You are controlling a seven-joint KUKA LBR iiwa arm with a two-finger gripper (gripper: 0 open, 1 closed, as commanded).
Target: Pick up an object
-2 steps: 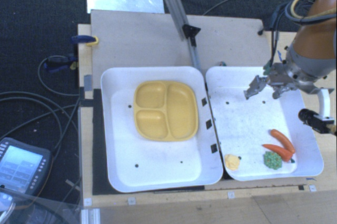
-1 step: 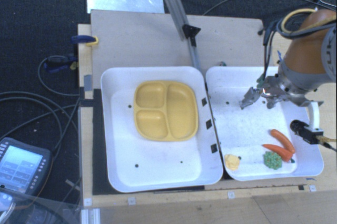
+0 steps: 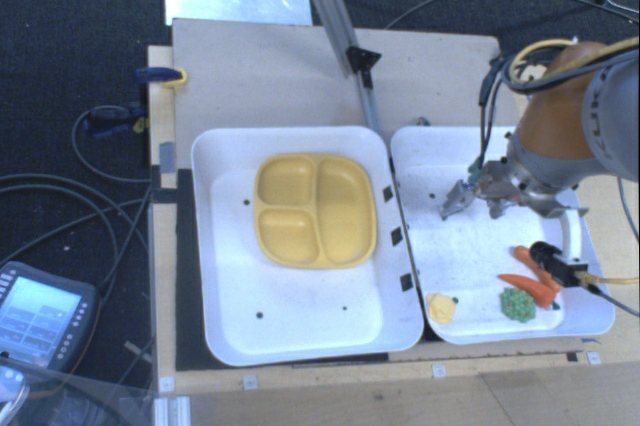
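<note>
In the upper part of the right bin [image 3: 590, 319], my gripper [image 3: 475, 204] hangs with its two fingers spread open and nothing between them. Below it and to its right, near the bin's front right corner, lie two orange carrot-like pieces [image 3: 534, 278] and a green broccoli piece [image 3: 517, 305]. A small pale yellow item [image 3: 440, 307] rests at the bin's front left corner. The gripper touches none of these.
The left bin [image 3: 225, 314] holds a yellow divided plate [image 3: 315, 209]. A grey pole [image 3: 335, 4] slants down to the ridge between the two bins. Cables and a blue clamp [image 3: 160, 74] lie at the bench's left edge.
</note>
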